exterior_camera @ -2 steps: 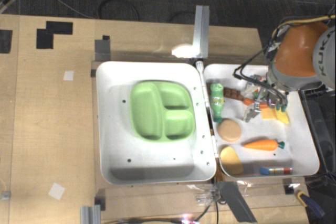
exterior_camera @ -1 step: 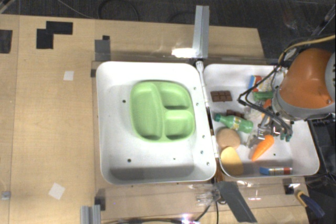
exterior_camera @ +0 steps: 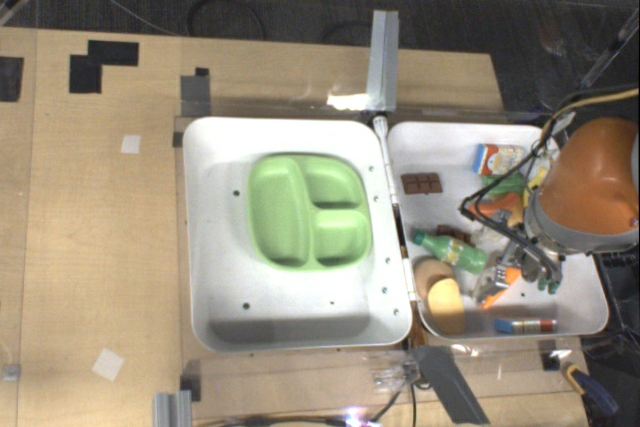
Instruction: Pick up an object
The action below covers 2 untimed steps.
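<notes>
Gripper (exterior_camera: 513, 272) down in the crowded right-hand shallow white bin (exterior_camera: 592, 315), its grip impossible to read under the wrist, right beside the green plastic bottle (exterior_camera: 452, 249) and yellow round object (exterior_camera: 444, 296), while the left white bin (exterior_camera: 215, 215) has open floor around its green sectioned plastic tray (exterior_camera: 307, 209).

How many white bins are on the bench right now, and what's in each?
2. The left bin holds a green divided tray. The right bin holds small items, including a green bottle; the arm may hide others.
</notes>
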### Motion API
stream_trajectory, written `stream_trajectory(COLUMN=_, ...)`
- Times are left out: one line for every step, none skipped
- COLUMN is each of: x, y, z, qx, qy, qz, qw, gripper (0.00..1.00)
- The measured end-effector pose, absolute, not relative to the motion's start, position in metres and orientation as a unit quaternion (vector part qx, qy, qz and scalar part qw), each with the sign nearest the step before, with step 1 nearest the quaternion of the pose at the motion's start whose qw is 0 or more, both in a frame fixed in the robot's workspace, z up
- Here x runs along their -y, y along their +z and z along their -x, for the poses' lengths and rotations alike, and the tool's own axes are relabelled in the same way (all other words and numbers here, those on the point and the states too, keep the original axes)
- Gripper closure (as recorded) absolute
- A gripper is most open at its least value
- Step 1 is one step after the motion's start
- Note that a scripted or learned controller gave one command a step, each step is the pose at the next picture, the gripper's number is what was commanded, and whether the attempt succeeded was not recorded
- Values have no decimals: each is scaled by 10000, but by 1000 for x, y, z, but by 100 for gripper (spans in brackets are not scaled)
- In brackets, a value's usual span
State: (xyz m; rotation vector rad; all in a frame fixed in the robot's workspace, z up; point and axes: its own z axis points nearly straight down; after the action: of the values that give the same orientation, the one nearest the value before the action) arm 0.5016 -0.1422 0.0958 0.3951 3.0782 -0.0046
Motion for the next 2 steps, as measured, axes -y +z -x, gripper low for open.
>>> stream_trajectory(x=124, y=96, z=-524, qx=-9750, qy=-5, qz=-2219, qw=157, gripper=0)
stream_trajectory(x=128, y=96, z=-498, qx=-9712, qy=8, qz=-2375, qw=200, gripper=0)
